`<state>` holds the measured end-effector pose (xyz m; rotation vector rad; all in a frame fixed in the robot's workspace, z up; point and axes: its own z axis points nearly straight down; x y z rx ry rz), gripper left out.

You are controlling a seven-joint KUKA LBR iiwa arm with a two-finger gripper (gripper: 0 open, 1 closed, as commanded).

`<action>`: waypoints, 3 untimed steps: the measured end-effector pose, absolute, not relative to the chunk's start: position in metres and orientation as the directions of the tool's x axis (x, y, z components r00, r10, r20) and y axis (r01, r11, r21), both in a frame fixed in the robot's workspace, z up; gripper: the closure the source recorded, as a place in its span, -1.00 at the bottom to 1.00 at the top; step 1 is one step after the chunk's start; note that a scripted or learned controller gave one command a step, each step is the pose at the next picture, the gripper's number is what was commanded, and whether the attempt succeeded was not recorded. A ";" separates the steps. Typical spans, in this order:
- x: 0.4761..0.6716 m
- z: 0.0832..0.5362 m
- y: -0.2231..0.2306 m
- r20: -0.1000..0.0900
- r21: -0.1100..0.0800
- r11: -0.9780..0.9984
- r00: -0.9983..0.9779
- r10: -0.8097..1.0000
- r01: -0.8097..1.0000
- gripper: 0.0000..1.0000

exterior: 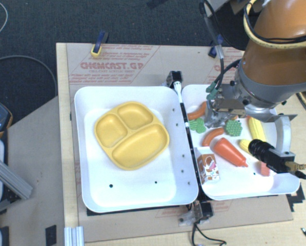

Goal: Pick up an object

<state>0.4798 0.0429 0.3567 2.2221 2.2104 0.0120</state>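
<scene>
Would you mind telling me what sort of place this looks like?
Probably a robotics lab bench: a grey and orange arm reaches over two white bins, one with toy food, and loose cables run over the carpet.

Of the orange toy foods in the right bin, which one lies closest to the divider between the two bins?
The small carrot at the bin's upper left, beside the divider. The sausage and the big carrot lie farther right, below the claw.

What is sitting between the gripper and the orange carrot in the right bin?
Nothing visible. The gripper sits low among the toy food at the back of the right bin, and the carrot lies just in front of it, top exposed; a sausage lies close beside it.
</scene>
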 end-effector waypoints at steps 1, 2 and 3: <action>0.480 0.393 -0.020 -0.003 0.008 -0.007 0.007 1.000 1.000 1.00; 0.477 0.265 0.048 0.001 -0.014 0.005 -0.005 1.000 1.000 1.00; 0.549 0.282 0.072 0.000 0.006 0.004 -0.004 1.000 1.000 1.00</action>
